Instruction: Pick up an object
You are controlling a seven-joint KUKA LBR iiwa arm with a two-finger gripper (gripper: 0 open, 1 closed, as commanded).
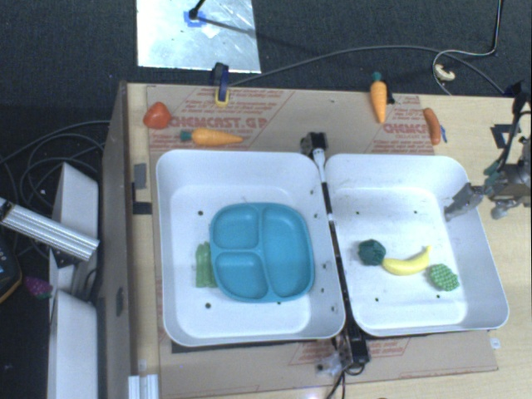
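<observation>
The right bin (478, 306) holds a yellow banana (405, 262), a dark green lump (371, 252) touching the banana's left end, and a light green bumpy piece (443, 277) just right of the banana. My gripper (480, 206) hangs over the right bin's far right rim, up and to the right of these objects. It is open, with nothing between its fingers (460, 201). The left bin (179, 223) holds a blue divided plate (260, 251) with a pale green piece (204, 265) lying against the plate's left edge.
Toy carrots (211, 137) (379, 98), a red toy (157, 115) and an orange piece (431, 125) lie on the cardboard behind the bins. A clamp (316, 145) sits at the ridge between the bins. Cables cross the floor at left and top.
</observation>
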